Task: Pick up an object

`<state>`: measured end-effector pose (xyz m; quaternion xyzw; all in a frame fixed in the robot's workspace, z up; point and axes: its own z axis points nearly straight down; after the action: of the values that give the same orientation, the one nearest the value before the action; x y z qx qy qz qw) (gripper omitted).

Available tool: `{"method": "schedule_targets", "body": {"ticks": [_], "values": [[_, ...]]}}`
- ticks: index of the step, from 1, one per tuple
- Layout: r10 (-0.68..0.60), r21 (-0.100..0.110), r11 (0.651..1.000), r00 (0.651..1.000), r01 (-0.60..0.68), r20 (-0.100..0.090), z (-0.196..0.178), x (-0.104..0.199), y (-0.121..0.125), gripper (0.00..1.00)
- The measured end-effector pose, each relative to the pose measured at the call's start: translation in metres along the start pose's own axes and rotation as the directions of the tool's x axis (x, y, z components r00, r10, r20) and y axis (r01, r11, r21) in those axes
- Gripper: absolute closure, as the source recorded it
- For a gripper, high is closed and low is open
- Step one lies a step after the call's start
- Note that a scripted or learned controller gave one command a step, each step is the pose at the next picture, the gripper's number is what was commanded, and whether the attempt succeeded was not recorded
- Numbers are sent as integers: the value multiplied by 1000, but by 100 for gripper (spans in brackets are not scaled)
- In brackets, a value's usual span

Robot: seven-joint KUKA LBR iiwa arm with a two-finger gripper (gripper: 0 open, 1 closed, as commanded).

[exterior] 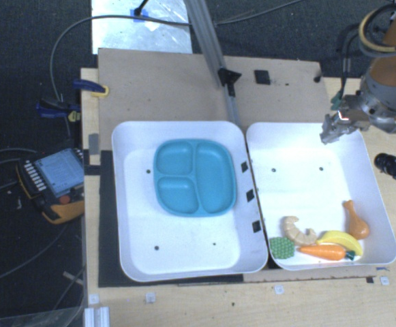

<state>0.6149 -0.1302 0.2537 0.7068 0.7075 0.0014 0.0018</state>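
Several toy foods lie in the near right corner of the right bin [300, 176]: a brown drumstick [355, 221], a yellow banana [341, 239], an orange carrot [324, 252], a tan shrimp-like piece [297, 230] and a green piece [282, 248]. My gripper [335, 129] hangs over the far right edge of that bin, well away from the foods. Nothing shows between its fingers.
The left bin [136, 251] holds a blue divided plate [195, 177]. A grey pole [208, 36] slants across the back of the bench. Clamps [88, 87] and a handheld device [53, 182] lie off the bench's left side.
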Motion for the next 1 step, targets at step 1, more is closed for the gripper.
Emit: {"method": "schedule_targets", "body": {"ticks": [1], "values": [[-8,3,1000,1000,8,-1,-3,59,-11,100]]}}
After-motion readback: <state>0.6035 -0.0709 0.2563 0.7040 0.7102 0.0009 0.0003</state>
